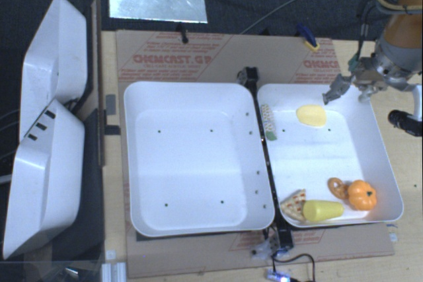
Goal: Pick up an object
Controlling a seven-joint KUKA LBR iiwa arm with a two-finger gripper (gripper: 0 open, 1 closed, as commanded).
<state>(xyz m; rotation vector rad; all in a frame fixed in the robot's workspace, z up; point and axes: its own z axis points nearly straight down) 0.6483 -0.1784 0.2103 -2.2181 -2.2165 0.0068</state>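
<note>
Tabletop (198, 53) of brown board carries two shallow white bins side by side; the left bin (142, 142) has only small dark dots on its floor, while the right bin (386, 162) holds every loose thing; a pale yellow oval piece (311, 115) lies near that bin's far edge, well apart from the rest; a pretzel (337, 188) sits touching an orange pumpkin-like toy (362, 195) toward the near right corner; just beside them, along the near edge, a yellow cone-like piece (322, 210) lies on its side, touching a pizza-slice toy (294, 205) that rests in the near left corner; a narrow pale strip (267, 121) lies along the left wall of the right bin, close to the black divider (264, 155) between the two bins; the grey arm (400, 33), with its orange band, comes in over the far right corner of the tabletop; the tool (347, 92) hangs above the far right edge of the right bin, its two dark fingers (328, 96) spread apart with nothing between them; the left finger tip points down toward the pale yellow oval piece, near it but not touching; a blue and yellow clamp (307, 37) grips the far edge of the tabletop.
</note>
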